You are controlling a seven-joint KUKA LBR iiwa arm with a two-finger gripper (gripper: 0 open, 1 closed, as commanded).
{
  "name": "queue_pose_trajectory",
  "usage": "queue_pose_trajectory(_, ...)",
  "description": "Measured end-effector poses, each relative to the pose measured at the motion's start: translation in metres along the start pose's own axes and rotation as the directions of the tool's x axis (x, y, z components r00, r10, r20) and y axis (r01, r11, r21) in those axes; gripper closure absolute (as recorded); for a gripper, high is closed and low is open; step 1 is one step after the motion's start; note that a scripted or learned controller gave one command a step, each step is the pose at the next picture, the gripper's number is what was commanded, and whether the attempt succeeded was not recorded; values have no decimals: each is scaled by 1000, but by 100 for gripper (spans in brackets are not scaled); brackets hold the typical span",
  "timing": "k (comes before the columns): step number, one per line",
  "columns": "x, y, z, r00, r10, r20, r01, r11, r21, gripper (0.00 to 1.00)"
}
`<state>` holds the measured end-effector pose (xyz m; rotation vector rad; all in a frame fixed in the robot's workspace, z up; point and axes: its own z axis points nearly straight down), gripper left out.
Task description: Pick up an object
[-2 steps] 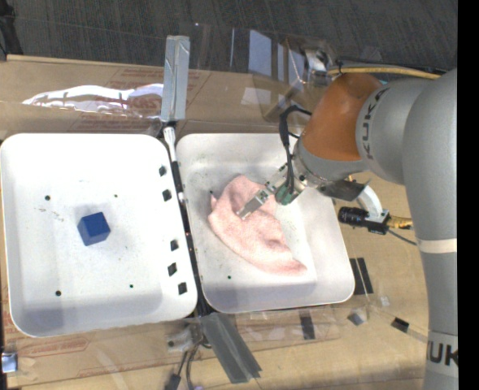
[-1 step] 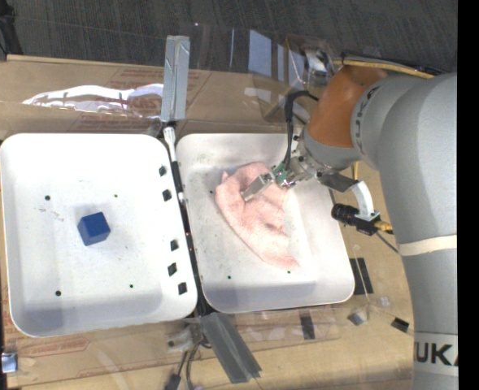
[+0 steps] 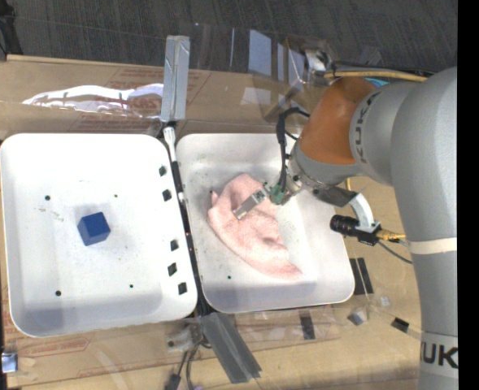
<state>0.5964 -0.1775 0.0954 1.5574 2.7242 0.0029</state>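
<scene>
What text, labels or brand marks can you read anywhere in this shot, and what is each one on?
"UK": large dark letters on the grey arm at the lower right, cut off at the frame edge.
Red printing on the cardboard behind the bins: too blurred to read.
The blue cube, the pink cloth and both bins carry no readable text.

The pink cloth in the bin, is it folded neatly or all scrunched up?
Scrunched up. The soft pink cloth lies in a rumpled, uneven heap with wrinkles, in the right white bin, with the gripper down on its top part.
</scene>
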Motion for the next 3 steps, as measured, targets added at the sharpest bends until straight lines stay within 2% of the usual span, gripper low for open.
queue_pose_trajectory(1,0,1,-11,1000,-4,-1,4,1000,0,100)
queue_pose_trajectory(2,10,62,-143,999,35,-1,-35,999,3,100)
queue_pose_trajectory(3,25,85,-112,986,-169,-6,169,986,5,100)
